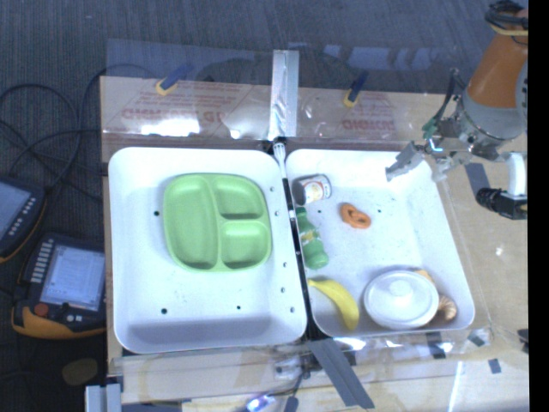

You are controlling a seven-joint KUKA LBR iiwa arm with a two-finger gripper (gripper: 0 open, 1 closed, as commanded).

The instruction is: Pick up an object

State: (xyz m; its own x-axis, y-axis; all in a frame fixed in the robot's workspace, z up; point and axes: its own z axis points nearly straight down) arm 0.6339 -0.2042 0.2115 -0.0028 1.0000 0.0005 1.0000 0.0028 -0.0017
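Here the arm (502,75), grey with its orange band, reaches in from the right and carries the tool (410,163) above the upper right corner of the right bin (429,230). One pale finger (400,168) slants down and left over the bin's rim; whether the tool is spread or closed cannot be told at this angle. Nothing shows between its fingers and it touches none of the objects.

In the right bin, a small orange piece (355,216) lies on the bare floor, nearest the tool but well apart from it. A small tin (313,189) sits at the upper left corner, a green bottle (311,244) lies along the left wall below it, and a banana (338,300) rests at the lower left. A white bowl (400,298) stands at the lower right, with a brown item (445,307) tucked just beside it.

The left bin (137,316) holds a green divided tray (217,221).
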